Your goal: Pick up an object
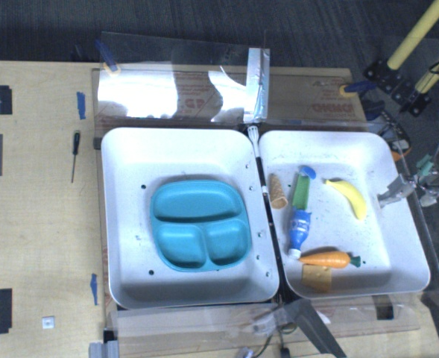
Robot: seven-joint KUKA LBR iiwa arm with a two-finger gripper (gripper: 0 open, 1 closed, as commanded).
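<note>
wooden bench (33, 222) | two white bins (130, 155) | gripper (420, 189) at right bin's right rim | grip state: cannot tell

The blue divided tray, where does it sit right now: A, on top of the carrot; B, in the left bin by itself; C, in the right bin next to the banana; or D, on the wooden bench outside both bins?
B: the blue divided tray lies flat in the left bin, while the banana and carrot lie in the right bin.
</note>
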